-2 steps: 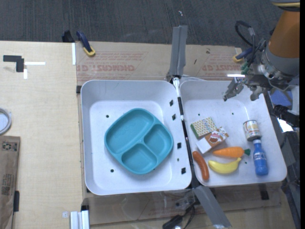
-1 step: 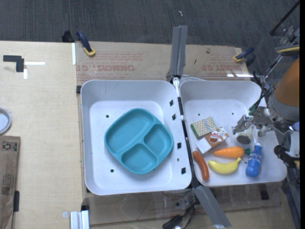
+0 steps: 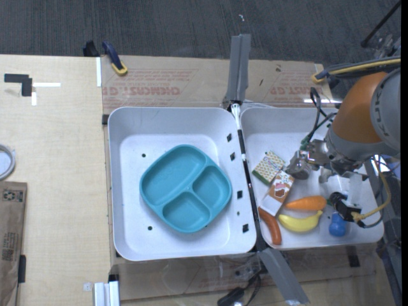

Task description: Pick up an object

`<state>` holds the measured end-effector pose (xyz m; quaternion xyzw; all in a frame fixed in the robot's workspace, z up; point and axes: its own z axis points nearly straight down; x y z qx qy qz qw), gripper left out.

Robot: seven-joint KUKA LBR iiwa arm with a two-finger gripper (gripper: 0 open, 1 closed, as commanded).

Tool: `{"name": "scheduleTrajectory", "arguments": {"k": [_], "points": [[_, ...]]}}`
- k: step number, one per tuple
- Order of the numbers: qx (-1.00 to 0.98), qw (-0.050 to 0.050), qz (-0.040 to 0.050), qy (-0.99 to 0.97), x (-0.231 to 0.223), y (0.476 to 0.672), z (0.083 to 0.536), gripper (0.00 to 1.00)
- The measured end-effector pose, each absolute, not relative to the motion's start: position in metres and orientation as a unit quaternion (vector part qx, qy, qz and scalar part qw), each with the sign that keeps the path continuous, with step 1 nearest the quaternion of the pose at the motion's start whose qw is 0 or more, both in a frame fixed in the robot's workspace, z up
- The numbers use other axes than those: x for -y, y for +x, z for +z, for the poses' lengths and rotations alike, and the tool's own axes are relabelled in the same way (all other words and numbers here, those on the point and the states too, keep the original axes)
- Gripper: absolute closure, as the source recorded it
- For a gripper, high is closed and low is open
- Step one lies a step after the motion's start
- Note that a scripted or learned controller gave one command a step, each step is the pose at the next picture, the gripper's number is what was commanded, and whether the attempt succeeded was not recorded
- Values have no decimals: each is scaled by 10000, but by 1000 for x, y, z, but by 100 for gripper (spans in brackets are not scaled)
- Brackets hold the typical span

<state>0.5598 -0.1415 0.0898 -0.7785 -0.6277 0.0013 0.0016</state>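
The right bin holds several small items. A green and cream box lies near its left wall, with a brown and white carton just below it. An orange carrot, a yellow banana, a reddish sausage and a small blue object lie along the front. My gripper hangs over the middle of this bin, just right of the green box and above the carton. Nothing shows between its fingertips.
A teal divided plate lies in the left bin. A grey divider post stands at the back between the bins. The arm's orange band and cables crowd the right bin's right side.
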Motion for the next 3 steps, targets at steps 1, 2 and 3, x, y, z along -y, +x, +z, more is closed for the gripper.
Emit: {"name": "scheduleTrajectory", "arguments": {"k": [1,2,3], "points": [[6258,35,28,-7800,143,559,96,100],[6289,15,20,-7775,97,583,140,100],[6315,12,26,-7754,62,603,217,100]]}}
